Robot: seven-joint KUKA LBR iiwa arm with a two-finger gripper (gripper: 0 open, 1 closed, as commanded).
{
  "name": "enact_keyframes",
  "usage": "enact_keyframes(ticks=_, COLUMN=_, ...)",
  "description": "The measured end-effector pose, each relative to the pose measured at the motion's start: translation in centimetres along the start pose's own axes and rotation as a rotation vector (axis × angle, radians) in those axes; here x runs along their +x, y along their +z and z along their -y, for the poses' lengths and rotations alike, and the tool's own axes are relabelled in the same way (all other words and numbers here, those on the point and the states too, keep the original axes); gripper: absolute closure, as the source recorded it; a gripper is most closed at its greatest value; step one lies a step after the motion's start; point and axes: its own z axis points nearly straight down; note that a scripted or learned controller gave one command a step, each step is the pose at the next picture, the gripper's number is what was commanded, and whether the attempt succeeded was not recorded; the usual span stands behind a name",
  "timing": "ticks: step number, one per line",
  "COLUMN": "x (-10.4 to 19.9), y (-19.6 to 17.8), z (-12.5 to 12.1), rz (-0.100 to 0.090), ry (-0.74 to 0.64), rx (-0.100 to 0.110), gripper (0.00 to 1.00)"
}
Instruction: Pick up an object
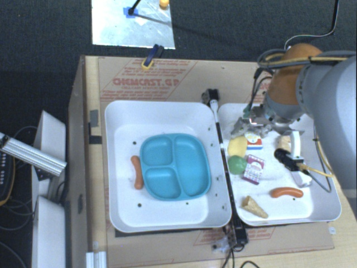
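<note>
The claw [251, 124] is hanging low over the right bin's [326, 205] far left corner; its opening cannot be told. Just beneath, a yellow lemon [237, 146] is lying beside a green lime [236, 164].

Grey arm [329, 88] enters from 3 o'clock, orange band uppermost, wrist bent downward; pincer [254, 124] lowered, pointing toward 9 o'clock.

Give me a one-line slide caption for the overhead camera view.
KUKA arm's gripper hovers at the right bin above toy food; the left bin holds a blue tray and a sausage.
</note>
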Motion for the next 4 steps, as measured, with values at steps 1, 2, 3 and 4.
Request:
enact_keyframes(ticks=1, x=-0.6, y=-0.4, z=5.7, rz=0.001, ry=0.002, rx=0.003, gripper=0.0)
enact_keyframes(ticks=2, x=1.0, y=0.1, z=9.6, rz=0.0, ry=0.003, rx=0.004, gripper=0.0)
enact_keyframes(ticks=3, x=1.4, y=0.0, z=4.0, rz=0.001, ry=0.001, rx=0.002, gripper=0.0)
enact_keyframes(ticks=4, x=1.4, y=-1.0, z=4.0, rz=0.001, ry=-0.001, rx=0.002, gripper=1.0)
